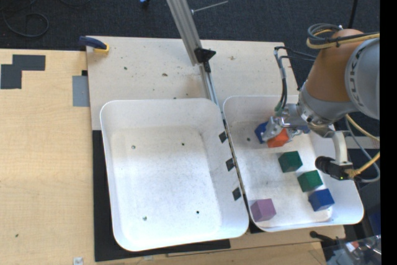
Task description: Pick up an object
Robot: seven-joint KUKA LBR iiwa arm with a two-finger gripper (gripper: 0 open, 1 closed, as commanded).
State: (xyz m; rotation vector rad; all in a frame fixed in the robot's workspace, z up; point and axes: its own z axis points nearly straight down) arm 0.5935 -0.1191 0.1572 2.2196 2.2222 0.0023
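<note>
Bench inspection, left to right. Left bin (118, 133) lies well to the gripper's left, with only dark specks on its floor. Right bin (353, 211) carries all the candidate objects. Gripper (280, 128) is low over the upper part of that bin, the arm (338, 80) coming in from the right. Blue block (262, 131) sits just to the gripper's left, touching or nearly so. Orange block (278, 138) lies directly under the gripper, at its near side. From this angle I cannot tell how wide the gripper stands or whether it has either block. Purple block (262, 208) rests well below it. Two green blocks (289, 161) (309, 180) lie below and to the right, and a second blue block (321, 198) further down right.

Judgement: the grasp attempt at the orange block is in hand. Next move calls for a straight lift, which would show whether the block comes away.
</note>
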